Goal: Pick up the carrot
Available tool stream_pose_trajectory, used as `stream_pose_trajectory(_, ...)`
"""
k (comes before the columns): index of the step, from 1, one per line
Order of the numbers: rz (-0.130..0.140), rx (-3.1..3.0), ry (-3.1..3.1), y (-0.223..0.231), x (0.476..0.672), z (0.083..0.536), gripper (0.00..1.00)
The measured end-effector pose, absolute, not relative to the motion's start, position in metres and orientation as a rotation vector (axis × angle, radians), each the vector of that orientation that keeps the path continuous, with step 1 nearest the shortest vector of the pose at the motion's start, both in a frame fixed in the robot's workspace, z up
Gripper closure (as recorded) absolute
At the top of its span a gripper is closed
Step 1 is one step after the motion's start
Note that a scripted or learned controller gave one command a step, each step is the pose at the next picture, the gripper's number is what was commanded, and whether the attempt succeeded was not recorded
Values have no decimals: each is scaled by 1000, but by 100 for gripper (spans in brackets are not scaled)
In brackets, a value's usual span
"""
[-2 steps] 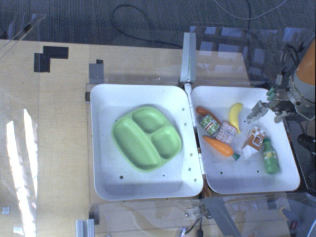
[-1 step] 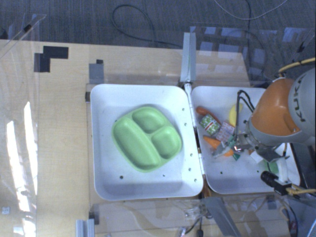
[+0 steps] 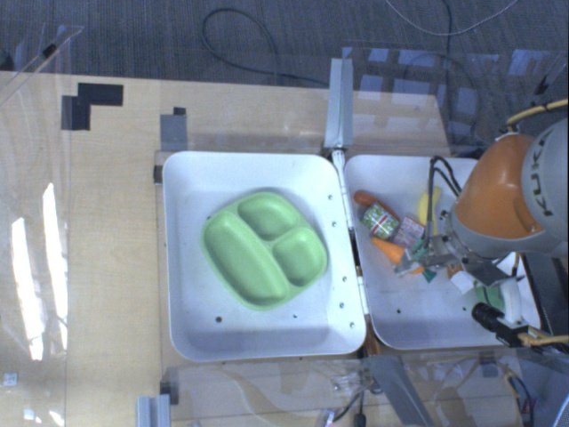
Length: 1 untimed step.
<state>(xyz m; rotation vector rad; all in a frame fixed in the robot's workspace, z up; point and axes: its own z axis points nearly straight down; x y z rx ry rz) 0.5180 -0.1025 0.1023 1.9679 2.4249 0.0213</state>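
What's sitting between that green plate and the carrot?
In the camera view, between the green divided plate and the carrot there is bare white bin floor and the divider where the two bins meet.

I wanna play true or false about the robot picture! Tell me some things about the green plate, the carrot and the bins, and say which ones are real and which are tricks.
1. The green plate lies in the left bin. True.
2. The green plate has three sections. True.
3. The carrot sits on the green plate. False: it lies in the right bin, near the gripper.
4. The arm's band above the wrist is blue. False: it is orange.
5. A black cable lies looped on the floor behind the bench. True.
6. The two bins are stacked one on the other. False: they sit side by side.
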Motion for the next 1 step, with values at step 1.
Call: stream_pose_trajectory(1,8,2031,2388,-42,542,186,100)
